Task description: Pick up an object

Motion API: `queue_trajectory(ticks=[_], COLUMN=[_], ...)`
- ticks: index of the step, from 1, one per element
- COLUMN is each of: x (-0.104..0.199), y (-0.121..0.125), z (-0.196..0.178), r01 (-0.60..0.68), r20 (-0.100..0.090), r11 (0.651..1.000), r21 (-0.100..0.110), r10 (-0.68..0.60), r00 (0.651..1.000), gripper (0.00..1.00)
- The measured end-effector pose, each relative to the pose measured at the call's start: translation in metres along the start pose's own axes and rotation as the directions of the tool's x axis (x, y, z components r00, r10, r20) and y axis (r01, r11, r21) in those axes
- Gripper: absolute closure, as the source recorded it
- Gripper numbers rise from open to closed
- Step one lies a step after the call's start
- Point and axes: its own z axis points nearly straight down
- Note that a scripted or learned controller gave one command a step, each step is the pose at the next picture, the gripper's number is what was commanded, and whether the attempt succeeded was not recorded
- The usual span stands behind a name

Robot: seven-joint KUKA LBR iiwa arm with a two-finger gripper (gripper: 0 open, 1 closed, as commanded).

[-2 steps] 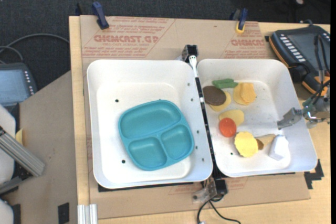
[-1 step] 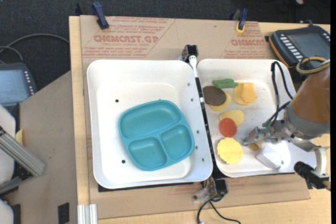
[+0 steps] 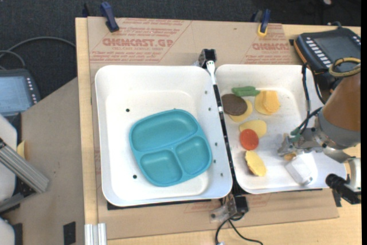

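The right bin (image 3: 269, 73) holds several toy foods: a green piece (image 3: 245, 90), a brown round disc (image 3: 234, 104), a yellow ridged piece (image 3: 268, 102), a pale yellow slice (image 3: 257, 127), a red ball (image 3: 249, 139) and a yellow lump (image 3: 256, 164). My gripper (image 3: 288, 149) is low over the bin's right half, to the right of the red ball and yellow lump and apart from them. A small orange-brown bit shows at its tip. A white block (image 3: 301, 170) lies just below and to the right of it.
The left bin (image 3: 109, 89) holds a teal three-compartment plate (image 3: 170, 147). A black clip (image 3: 208, 57) sits where the bins meet. A black pendant (image 3: 328, 48) with an orange edge lies at the back right, with cables along the right bin's wall.
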Motion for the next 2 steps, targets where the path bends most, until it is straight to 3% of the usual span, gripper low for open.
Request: queue_trajectory(ticks=[1, 2], x=[0.064, 0.142], y=[0.048, 0.012], z=[0.011, -0.095], r01=[0.009, 0.010], r20=[-0.004, -0.006], r11=[1.000, 1.000], r21=[-0.001, -0.006], r10=[-0.009, -0.010], r00=[1.000, 1.000], gripper=[1.00, 1.00])
